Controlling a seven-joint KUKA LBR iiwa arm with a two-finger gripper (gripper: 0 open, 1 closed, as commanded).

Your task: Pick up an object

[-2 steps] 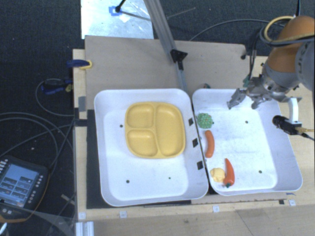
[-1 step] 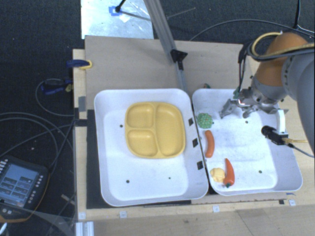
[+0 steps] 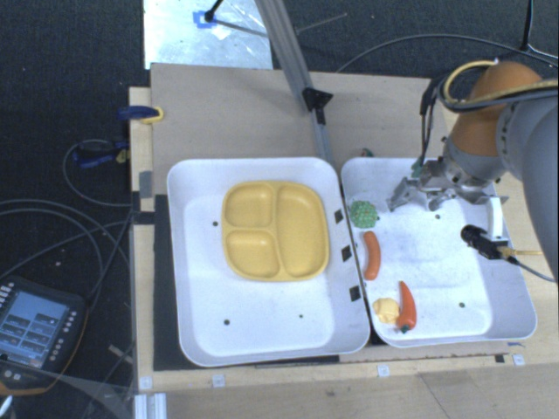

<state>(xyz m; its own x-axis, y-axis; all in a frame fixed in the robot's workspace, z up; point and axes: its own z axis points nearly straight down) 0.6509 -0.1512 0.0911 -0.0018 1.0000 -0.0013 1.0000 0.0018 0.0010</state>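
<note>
Jaws [image 3: 425, 192] indistinct above right bin [image 3: 515, 308].

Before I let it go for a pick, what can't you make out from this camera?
- Gripper: finger state unreadable; small and seen from above against the right bin.
- Arm: upper part cut off by the right edge.
- Yellow item beside the carrot: too small to identify, and contact between them is unclear.
- Green item: blurred; looks like broccoli, not certain.
</note>
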